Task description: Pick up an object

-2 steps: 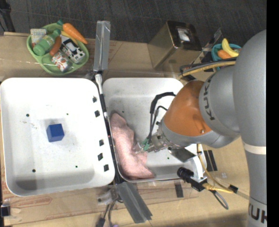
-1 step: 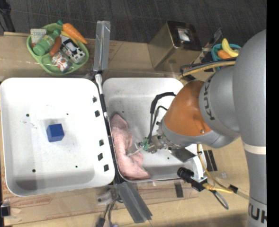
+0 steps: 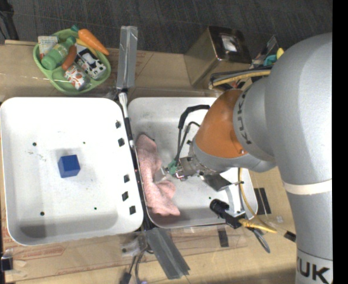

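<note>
gripper (image 3: 169, 171) low in right bin (image 3: 162, 108), at pink cloth (image 3: 153, 179) | finger state cannot be told | cloth lies crumpled along right bin's left wall | blue cube (image 3: 69, 165) in left bin (image 3: 20, 117)

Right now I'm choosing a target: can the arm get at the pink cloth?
Probably yes. The gripper hangs in the right bin right beside the pink cloth, which lies uncovered along that bin's left wall. Nothing sits between them.
</note>
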Tool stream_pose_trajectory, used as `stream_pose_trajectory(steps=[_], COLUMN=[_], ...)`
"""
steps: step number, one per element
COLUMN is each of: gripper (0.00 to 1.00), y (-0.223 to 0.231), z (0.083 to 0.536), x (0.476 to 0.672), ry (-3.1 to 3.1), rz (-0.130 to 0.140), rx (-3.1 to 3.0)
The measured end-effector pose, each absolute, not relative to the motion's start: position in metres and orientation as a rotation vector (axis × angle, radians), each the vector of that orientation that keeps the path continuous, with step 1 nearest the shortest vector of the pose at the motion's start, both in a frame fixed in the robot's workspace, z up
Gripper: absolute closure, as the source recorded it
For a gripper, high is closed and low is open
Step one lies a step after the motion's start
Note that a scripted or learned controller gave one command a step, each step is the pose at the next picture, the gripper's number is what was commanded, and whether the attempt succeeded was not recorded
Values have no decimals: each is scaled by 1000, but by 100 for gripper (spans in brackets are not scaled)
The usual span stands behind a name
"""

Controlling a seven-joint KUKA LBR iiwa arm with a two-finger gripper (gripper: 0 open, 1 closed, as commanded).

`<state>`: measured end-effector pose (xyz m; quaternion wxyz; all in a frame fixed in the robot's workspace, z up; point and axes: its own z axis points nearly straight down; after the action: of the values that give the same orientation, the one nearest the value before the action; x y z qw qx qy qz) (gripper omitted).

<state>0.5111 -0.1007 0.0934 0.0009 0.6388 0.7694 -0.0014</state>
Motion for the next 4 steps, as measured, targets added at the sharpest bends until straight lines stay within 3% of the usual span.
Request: stream_pose_trajectory(steps=[1, 2, 3, 4], gripper=[100, 0, 0, 0], y=[-99, -100, -106, -104], z=[102, 102, 93, 93], x=[511, 511, 610, 552], ry=[2424, 2422, 2487, 2493], rz=[-3, -5, -1, -3], rx=[2002, 2002, 1918, 1910])
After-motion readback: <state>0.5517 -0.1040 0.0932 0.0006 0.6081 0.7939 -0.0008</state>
